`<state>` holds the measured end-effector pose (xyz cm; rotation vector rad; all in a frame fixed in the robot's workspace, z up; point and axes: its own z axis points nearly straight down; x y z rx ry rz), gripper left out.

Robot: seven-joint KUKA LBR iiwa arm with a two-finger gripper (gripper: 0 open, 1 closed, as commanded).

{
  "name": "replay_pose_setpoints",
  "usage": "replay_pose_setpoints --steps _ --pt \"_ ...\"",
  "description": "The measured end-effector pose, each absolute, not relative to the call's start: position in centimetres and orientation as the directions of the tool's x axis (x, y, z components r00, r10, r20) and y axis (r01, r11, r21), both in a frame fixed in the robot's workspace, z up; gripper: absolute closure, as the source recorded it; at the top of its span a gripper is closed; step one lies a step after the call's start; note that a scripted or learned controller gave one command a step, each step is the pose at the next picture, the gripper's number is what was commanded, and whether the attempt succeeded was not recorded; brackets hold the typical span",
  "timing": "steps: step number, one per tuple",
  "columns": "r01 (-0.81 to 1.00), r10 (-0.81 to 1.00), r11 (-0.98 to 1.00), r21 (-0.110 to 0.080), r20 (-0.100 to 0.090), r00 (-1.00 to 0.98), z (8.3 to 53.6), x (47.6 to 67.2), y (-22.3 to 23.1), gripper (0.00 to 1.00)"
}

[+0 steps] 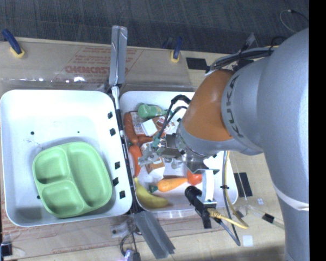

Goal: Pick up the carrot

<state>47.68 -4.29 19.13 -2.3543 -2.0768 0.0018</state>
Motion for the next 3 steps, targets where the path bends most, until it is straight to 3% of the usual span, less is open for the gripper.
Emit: replay_pose_setpoints --steps 1,2,3 --pt "0.926 0.926 0.377 -0.003 0.003 -0.377 9.1 47.5 -10.3 0.0" --pt "0.925 0.925 0.38 -0.004 0.002 -0.38 10.0 47.6 -10.4 1.0" --pt "0.921 0.921 0.389 0.0 0.0 -0.389 23.1 47.7 -4.4 1.0"
